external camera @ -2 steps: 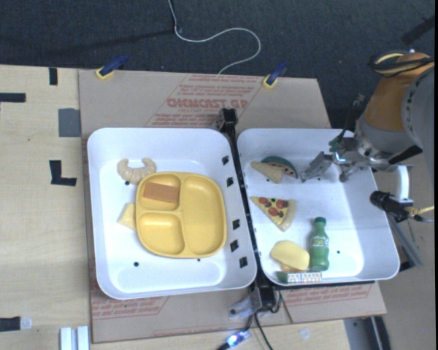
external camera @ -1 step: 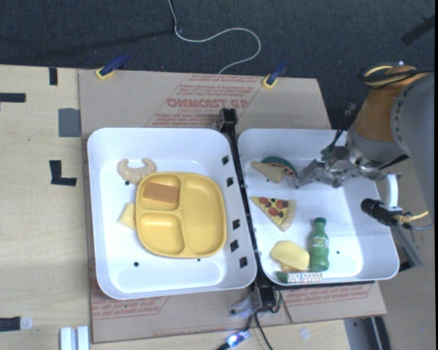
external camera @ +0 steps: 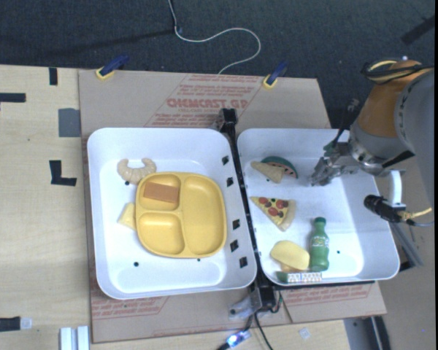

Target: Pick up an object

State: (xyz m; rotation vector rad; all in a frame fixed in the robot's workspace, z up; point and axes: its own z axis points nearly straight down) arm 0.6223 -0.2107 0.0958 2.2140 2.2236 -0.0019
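reaching in from the right, the grey arm (external camera: 412,130) with its orange band hangs over the right bin (external camera: 350,265). its gripper (external camera: 324,170) sits low near the top right part of that bin, above bare white floor. nothing can be seen between its fingers, and it is too small and dark to tell if they are wide or narrow.

four toys lie in the right bin. a taco (external camera: 275,169) with a green top lies left of the gripper, near it but apart. a pizza slice (external camera: 275,210) lies below the taco. a green bottle (external camera: 319,244) lies near the bottom, well apart from the gripper, and a yellow lump (external camera: 290,254) lies just beside it on the left.

the left bin (external camera: 109,268) holds a yellow tray (external camera: 197,224) with three parts. a brown block (external camera: 160,192) lies in its top left part. a tan curl (external camera: 135,168) lies above the tray, and a yellow wedge (external camera: 127,215) peeks out from its left edge.

both bins sit on brown cardboard (external camera: 204,100).
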